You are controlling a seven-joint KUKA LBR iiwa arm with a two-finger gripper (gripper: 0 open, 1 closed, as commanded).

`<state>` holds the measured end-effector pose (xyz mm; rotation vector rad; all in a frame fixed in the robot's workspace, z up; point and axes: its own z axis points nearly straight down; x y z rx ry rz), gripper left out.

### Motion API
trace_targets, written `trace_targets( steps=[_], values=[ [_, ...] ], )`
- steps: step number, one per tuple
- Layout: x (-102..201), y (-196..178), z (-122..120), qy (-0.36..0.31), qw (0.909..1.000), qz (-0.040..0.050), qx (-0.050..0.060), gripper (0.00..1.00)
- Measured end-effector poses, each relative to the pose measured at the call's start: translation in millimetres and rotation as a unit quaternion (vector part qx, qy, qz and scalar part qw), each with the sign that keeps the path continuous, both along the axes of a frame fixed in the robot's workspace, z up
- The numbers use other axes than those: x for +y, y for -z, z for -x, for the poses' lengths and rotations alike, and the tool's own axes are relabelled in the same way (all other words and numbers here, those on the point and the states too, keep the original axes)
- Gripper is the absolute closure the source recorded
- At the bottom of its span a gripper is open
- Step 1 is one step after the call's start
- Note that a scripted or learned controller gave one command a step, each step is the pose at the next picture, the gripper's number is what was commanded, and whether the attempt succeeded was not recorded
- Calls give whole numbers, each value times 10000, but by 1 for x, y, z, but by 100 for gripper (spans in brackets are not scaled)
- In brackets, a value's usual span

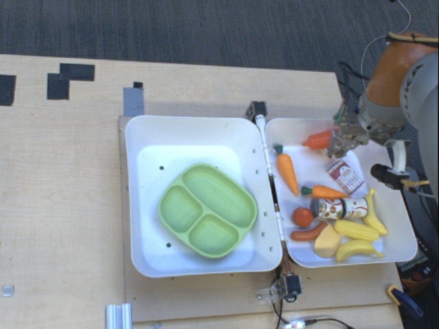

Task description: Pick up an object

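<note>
My gripper (341, 148) hangs over the back of the right bin (409, 242), beside an orange-red toy (317, 140) and just above a red and white packet (346, 177). Nothing shows in its grasp. Below it lie an orange carrot (287, 173), a second carrot (326, 192), a red tomato (302, 216), a labelled bottle on its side (340, 209), a red sausage (308, 235), a yellow block (327, 241), corn (361, 230) and bananas (374, 213).
The left bin (147, 177) holds a green divided plate (208, 210). A hinge bar (269, 177) runs between the bins. The arm's orange band (396, 67) and cables rise at the right edge. Bare wooden bench lies to the left.
</note>
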<state>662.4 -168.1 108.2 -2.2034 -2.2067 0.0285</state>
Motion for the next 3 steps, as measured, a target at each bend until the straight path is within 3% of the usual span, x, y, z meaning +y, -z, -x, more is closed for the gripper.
trace_targets(
  steps=[1, 2, 3],
  values=[
    [-5, 1, 0, 1, 10000, -8, 1, 100],
    [-2, -6, 4, 6, 10000, 11, -74, 100],
    [9, -12, -1, -1, 10000, 14, -34, 100]
  ],
)
